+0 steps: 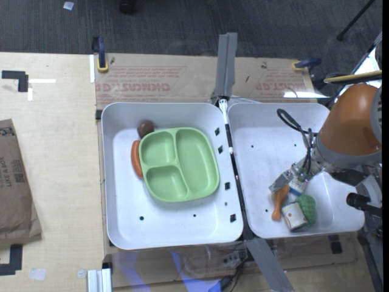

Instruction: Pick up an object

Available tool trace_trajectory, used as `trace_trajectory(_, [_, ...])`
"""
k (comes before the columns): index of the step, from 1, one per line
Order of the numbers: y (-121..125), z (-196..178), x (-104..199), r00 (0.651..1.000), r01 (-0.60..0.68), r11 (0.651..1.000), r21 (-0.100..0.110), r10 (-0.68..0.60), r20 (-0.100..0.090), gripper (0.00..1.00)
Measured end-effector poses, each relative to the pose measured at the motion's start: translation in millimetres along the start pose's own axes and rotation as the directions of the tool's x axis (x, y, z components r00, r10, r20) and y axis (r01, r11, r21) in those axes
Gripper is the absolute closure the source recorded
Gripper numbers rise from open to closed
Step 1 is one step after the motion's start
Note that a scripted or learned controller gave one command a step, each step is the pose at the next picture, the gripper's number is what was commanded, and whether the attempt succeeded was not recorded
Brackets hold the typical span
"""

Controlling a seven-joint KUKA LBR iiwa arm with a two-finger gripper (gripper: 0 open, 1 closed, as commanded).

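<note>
My gripper is low in the right bin, reaching in from the right under the orange band of the arm. Its tip sits right over the upper end of an orange carrot-like piece. Just to the right of that lie a green broccoli-like piece and a small tan block, close to the gripper. In the left bin a green divided plate rests with an orange sausage-shaped item and a brown round item at its left edge.
The right bin's upper and left floor is bare white. A black cable loops above the gripper. A grey divider post stands between the bins at the back. A brown paper bag lies far left on the bench.
</note>
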State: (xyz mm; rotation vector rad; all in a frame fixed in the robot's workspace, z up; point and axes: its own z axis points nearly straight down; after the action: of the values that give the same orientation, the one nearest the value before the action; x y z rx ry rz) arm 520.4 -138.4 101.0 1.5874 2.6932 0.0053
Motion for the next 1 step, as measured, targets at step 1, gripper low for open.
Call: trace_trajectory(1, [-18.2, -1.0, 39.2, 0.997, -0.080, 0.997, -0.011, 0.080, 0.009, 0.00])
